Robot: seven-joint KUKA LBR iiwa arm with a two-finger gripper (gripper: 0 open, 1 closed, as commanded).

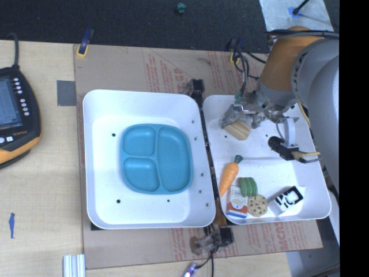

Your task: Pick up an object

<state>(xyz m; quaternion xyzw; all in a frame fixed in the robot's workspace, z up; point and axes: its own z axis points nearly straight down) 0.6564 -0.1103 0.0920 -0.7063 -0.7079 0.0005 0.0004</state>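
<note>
Your gripper (pixel 242 120) sits low in the right bin (pixel 214 109), far corner, just over a tan block (pixel 237 131); you cannot tell its opening or any hold

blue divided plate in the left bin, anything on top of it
Nothing lies on the blue divided plate; all three compartments show bare. The left bin floor under the plate is covered.
</note>
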